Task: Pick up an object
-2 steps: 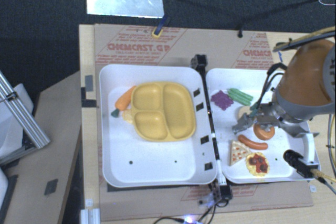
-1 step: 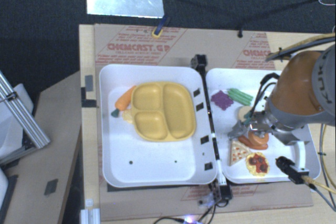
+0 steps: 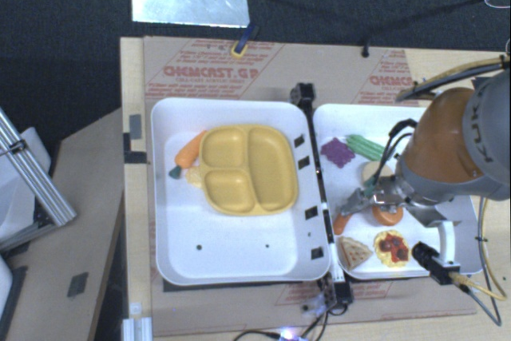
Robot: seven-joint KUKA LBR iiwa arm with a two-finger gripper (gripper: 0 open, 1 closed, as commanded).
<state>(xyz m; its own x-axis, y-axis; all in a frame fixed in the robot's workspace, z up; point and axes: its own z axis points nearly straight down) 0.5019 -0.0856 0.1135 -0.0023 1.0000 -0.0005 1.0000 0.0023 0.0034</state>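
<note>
The grey two-finger gripper (image 3: 374,202) is hovering low in the right white plastic bin (image 3: 335,117), just beside a round orange toy slice (image 3: 389,214) (the likeliest target); whether it is spread or pinching, I cannot tell. Nothing is lifted yet, judging by this, so both grasping and raising are remaining, 2 steps.

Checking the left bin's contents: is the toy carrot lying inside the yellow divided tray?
No, the carrot lies on the bin floor against the yellow tray's left edge.
</note>
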